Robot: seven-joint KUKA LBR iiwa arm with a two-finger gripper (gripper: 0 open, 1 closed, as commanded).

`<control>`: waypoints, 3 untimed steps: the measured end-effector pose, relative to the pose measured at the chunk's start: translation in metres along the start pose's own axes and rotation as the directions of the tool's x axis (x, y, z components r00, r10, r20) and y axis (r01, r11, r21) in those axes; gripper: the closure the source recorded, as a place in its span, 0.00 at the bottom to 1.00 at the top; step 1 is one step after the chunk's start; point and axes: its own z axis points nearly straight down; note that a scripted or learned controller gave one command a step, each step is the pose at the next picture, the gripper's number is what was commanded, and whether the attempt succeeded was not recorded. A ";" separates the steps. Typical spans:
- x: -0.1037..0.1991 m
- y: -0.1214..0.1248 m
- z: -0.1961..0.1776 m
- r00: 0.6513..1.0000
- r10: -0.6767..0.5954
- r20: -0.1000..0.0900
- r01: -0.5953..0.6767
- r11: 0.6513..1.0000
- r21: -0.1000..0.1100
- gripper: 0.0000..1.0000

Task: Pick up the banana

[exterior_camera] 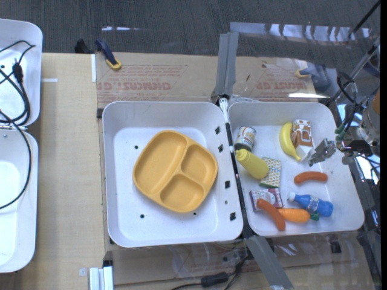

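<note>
At the near edge of the right bin (338,225) lie a carrot (296,215), a reddish sausage (270,214) and a blue bottle (313,205) with a white cap, crowded together, the carrot partly under the bottle. Just beyond them sit a small red and white packet (266,196) (its print too small to read) and a second sausage (311,177) lying alone. A yellow squeeze bottle (252,164) rests against a patterned card (273,171), with a small can (245,138) beside the dividing wall. The banana (288,141) lies toward the far side of this bin, touching a brown and white carton (302,134) on its right. The gripper (320,153) hangs just right of the carton, near the banana but apart from it; its jaws look slightly spread with nothing between them, though glare blurs them. The arm is cut off at the right edge. The left bin (115,180) holds a yellow divided plate (175,171). On the counter's cardboard (157,77), mirrored red lettering is partly legible.
</note>
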 end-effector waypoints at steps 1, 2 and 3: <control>0.037 0.066 0.120 0.991 0.134 0.000 -0.134 0.991 0.000 0.00; 0.036 0.066 0.111 0.991 0.136 0.001 -0.136 0.991 0.001 1.00; 0.136 0.132 0.039 0.988 0.157 0.000 -0.157 0.988 -0.003 1.00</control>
